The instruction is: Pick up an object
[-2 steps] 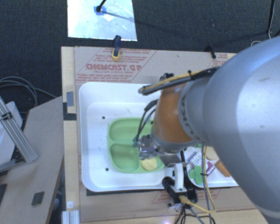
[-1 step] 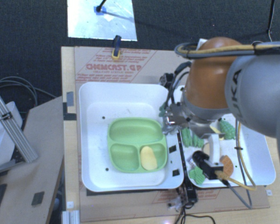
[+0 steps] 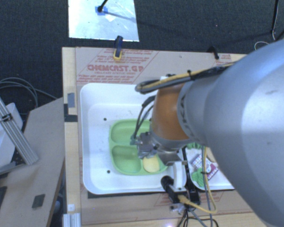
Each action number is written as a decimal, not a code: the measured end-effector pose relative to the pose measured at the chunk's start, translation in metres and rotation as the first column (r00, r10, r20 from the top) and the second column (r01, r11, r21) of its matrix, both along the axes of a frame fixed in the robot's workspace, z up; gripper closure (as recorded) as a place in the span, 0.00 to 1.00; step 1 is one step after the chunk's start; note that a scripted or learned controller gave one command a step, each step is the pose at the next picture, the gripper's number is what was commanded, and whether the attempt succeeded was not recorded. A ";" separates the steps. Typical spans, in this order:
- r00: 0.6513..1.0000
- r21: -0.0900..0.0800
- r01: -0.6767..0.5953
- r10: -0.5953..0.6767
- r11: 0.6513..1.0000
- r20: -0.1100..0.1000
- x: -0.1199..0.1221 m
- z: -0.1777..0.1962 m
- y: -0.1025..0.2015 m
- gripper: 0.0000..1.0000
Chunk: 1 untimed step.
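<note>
A light green compartment tray (image 3: 123,145) lies in the left white bin (image 3: 97,126). A pale yellow rounded object (image 3: 151,164), like a lemon or small fruit, rests at the tray's near right corner. My gripper (image 3: 146,148) hangs low over the tray's right side, just above and behind the yellow object. The wrist and the arm's orange band (image 3: 168,117) hide the fingers. To the right, under the arm, a white and green printed packet (image 3: 201,171) peeks out.
The big grey arm (image 3: 246,131) covers the right bin and most of the view's right half. The left bin's left part shows bare white floor. A cardboard sheet (image 3: 116,65) lies behind the bins, with a yellow clamp on it.
</note>
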<state>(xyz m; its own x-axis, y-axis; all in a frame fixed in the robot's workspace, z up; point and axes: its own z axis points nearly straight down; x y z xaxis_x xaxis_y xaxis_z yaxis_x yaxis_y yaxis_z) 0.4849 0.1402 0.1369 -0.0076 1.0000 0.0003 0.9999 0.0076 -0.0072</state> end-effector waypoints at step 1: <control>1.000 -0.001 0.012 -0.012 1.000 0.011 0.003 0.050 -0.077 1.00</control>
